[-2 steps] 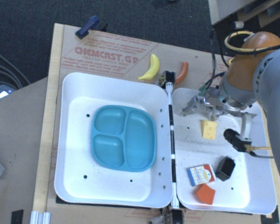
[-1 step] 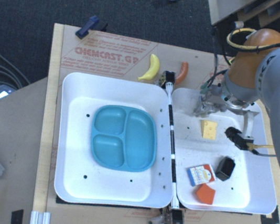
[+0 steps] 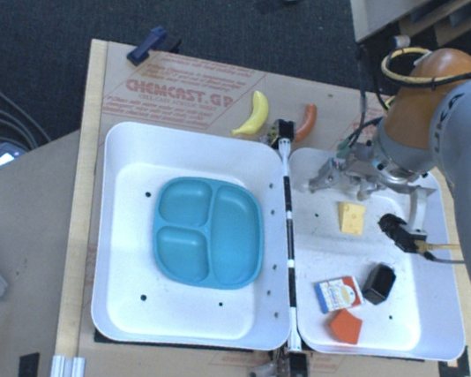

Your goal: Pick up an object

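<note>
Two bins sit before me; my gripper (image 3: 344, 182) hovers in the right bin (image 3: 437, 347) above the cheese wedge (image 3: 352, 219), grip unclear.

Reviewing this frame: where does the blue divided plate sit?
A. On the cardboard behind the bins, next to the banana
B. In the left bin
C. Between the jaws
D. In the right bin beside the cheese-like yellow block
B. The blue divided plate lies flat in the middle of the left bin, while the yellow block sits in the right bin and the banana lies on the cardboard behind the bins.
</note>
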Controlling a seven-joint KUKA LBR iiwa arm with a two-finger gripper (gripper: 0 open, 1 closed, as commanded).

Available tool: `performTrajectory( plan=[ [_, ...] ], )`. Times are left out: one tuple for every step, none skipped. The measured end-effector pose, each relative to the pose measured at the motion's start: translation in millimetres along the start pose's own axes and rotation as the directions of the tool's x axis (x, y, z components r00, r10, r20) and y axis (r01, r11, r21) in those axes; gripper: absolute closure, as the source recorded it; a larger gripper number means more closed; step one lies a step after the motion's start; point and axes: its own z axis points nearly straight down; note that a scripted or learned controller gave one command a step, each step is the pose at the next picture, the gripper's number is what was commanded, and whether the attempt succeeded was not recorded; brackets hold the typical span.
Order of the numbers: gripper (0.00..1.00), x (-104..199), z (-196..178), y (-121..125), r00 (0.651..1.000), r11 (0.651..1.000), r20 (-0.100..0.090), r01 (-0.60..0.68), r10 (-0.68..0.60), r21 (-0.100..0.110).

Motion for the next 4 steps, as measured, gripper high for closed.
performTrajectory(
  plan=[
    [0.00, -5, 11, -79, 1.000, 1.000, 0.000, -0.003, 0.003, 0.001],
    [1.00, -7, -3, -75, 1.000, 1.000, 0.003, -0.004, 0.004, -0.011],
    [0.00, -6, -1, -77, 1.000, 1.000, 0.001, -0.003, 0.003, -0.004],
    [1.00, -6, -11, -77, 1.000, 1.000, 0.001, -0.004, 0.004, -0.006]
  ],
)
